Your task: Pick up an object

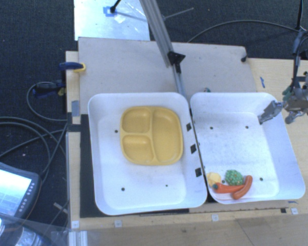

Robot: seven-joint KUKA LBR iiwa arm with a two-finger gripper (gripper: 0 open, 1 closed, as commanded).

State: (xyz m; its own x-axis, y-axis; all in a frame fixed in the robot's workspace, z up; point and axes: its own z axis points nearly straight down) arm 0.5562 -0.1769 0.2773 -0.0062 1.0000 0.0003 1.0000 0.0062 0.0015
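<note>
My gripper (278,114) hangs over the right bin's (236,137) far right rim, its two fingers spread apart with nothing between them. In that bin's near left corner lies a small heap of toy food: a yellow piece (213,178), a green broccoli-like piece (234,177), an orange carrot (225,188) and a red-brown sausage (243,187). The heap is well below and left of the gripper.
The left bin (102,183) holds a yellow divided plate (151,135). A slanted metal pole (159,29) comes down to the bins' shared far edge. Cables and a pendant lie on the floor at left.
</note>
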